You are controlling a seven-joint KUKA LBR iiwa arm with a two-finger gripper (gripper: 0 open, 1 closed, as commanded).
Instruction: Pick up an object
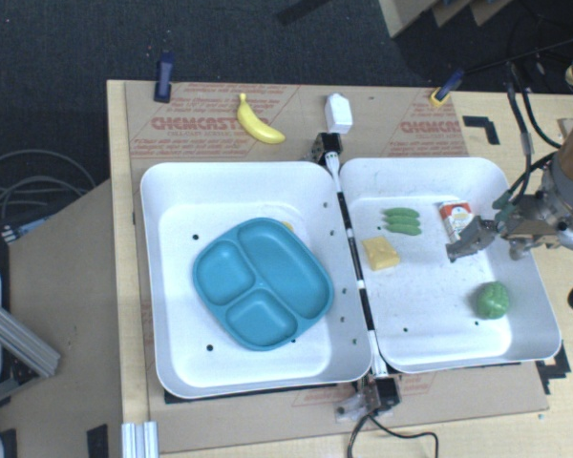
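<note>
Red-white packet [454,215] just beside jaws

A blue sectioned tray [261,281] is seen in the left white bin [172,198], while right of it a yellow block [381,253], green pods [401,220], a green ball [492,300] and a red-and-white pack [454,216] are shown.

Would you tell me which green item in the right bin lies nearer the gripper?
The green pea pod; the round green ball sits farther from the gripper.
</note>
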